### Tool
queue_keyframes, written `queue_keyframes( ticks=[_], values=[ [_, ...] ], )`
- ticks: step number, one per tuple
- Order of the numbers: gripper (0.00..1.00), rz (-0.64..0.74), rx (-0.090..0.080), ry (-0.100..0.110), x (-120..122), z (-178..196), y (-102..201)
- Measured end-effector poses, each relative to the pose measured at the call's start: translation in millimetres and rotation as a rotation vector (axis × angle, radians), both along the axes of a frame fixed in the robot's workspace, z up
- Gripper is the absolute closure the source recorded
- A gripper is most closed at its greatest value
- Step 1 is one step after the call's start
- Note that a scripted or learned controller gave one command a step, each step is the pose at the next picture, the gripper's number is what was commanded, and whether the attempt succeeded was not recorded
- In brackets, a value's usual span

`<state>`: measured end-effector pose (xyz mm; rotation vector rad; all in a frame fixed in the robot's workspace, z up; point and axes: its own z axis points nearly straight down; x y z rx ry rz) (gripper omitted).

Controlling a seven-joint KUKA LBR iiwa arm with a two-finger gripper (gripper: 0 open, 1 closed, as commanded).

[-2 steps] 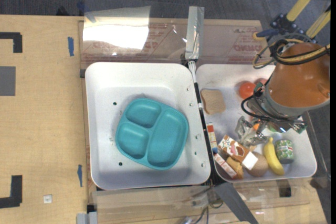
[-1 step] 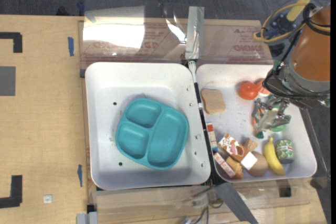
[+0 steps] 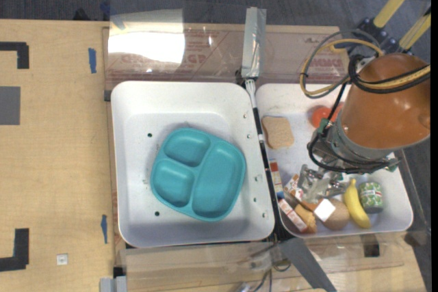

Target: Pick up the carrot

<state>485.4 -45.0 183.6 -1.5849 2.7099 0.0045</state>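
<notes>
Wooden tabletop, teal plate in left bin, gripper low over right bin's clutter, fingers' state unclear, carrot unidentifiable.

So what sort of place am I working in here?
Most likely a robotics lab bench set up for pick tests: two white bins side by side, toy food such as a banana, and blue tape marks on the board.

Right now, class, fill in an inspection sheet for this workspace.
Surface: left bin and right bin, white, side by side.
Job's things: carrot not surely told; an orange piece near the right bin's front may be it.
Clutter: teal plate in left bin; bread slice, banana, green can in right.
Grippers: hand low over the right bin's items.
Cables: yellow and black cables looped behind the arm.
Surroundings: wooden bench, black tape marks.
</notes>
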Motion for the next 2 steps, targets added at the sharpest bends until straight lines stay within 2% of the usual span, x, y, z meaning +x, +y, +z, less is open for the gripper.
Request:
queue_keyframes(
  ticks=[1, 2],
  values=[
    [0.0, -0.003, -0.001, -0.003, 1, 1, -1],
    [0.0, -0.256, -0.002, -0.01, -3, 59, -57]
  ],
)
